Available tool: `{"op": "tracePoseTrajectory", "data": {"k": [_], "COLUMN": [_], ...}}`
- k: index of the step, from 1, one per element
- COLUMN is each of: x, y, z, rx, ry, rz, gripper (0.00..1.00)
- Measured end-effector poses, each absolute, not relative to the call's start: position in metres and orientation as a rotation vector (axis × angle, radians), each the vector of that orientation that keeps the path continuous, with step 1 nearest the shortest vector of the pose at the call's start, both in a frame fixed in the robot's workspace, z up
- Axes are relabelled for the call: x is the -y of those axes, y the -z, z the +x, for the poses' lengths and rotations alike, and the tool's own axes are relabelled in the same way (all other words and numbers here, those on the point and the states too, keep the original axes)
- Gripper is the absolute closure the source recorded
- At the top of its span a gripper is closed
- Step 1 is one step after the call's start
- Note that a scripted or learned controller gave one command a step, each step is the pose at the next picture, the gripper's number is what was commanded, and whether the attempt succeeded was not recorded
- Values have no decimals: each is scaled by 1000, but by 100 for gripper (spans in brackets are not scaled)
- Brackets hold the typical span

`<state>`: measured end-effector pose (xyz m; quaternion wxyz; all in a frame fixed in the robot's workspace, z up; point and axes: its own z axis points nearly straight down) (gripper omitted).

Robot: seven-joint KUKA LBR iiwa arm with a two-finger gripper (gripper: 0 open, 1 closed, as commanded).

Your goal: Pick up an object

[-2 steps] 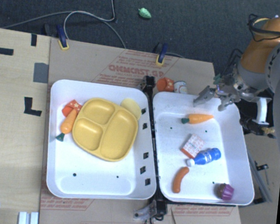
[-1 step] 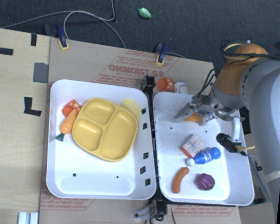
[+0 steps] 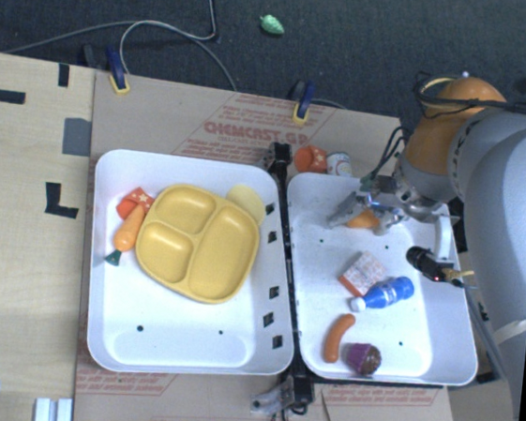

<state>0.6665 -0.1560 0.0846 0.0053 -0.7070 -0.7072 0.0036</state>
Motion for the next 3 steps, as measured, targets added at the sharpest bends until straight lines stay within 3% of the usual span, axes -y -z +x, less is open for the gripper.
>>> {"op": "tracePoseTrajectory", "data": {"k": [1, 2, 3], "x": [158, 121, 158], "y": [-87, -85, -185], "z": [601, 657, 669], "rx": [2224, 2218, 2225], "ry": [0, -6, 0], "rz": [-2222, -2217, -2223], "gripper": [0, 0, 0]}}
